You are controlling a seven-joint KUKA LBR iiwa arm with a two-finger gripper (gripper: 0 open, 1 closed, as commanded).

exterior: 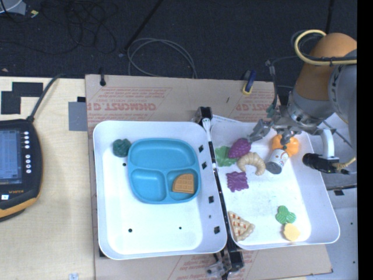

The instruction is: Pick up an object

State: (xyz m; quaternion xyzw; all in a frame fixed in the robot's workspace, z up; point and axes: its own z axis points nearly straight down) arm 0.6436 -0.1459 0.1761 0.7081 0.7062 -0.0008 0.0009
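We see the gripper point(278, 134) low in the right bin point(317, 182), above a small bottle point(277, 160) beside the croissant point(253, 163); whether it grips anything, we cannot tell.

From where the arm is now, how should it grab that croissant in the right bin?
Grip the croissant across its thick middle, coming straight down. It lies flat in a curve, ends pointing down-left, so the middle is the widest hold. The purple grapes touch its upper side, so that side looks tight.
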